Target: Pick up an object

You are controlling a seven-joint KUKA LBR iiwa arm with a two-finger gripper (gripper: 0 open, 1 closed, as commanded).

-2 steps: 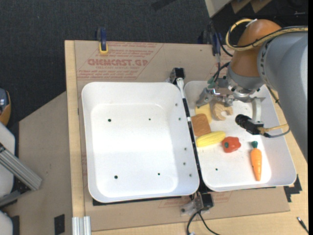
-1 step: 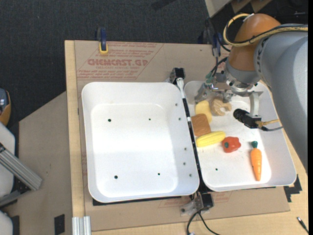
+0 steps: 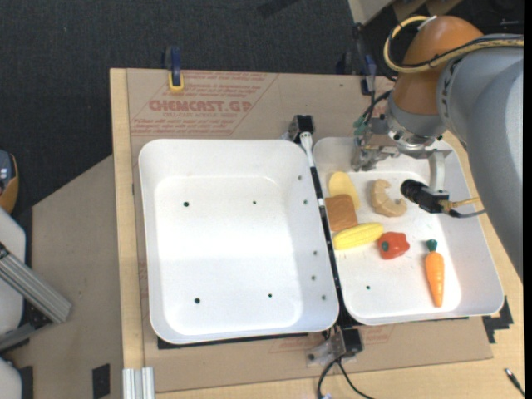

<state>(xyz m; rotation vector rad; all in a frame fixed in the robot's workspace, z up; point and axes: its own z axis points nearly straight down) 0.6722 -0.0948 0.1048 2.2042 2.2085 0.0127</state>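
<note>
**Gripper [image 3: 371,155] low over the far end of the right bin [image 3: 391,298]**

Camera view. Looks down at a slant on a brown board [image 3: 208,98] bearing two shallow white bins side by side, the left bin [image 3: 150,223] and the right one, rims meeting along the middle. Shows the grey arm [image 3: 490,98] coming in from the right, orange band [image 3: 432,44] above the wrist, and the gripper near the right bin's back rim. Cannot tell whether apart, together or clamped on anything: too dark and cluttered at that spot.

Finds six pieces of toy food, all lying in the right bin:

- Nearest the gripper, a yellow lump [image 3: 342,183] by the wall next to the left bin, and a beige crescent [image 3: 386,198] just to its right.
- Below the lump and touching it, a brown block [image 3: 341,213].
- At the block's near end, a yellow cob [image 3: 357,236] lying crosswise.
- Just beside the cob's right tip, a red pepper [image 3: 394,244].
- Further right and apart from the rest, a carrot [image 3: 434,277], green top toward the back.
</note>
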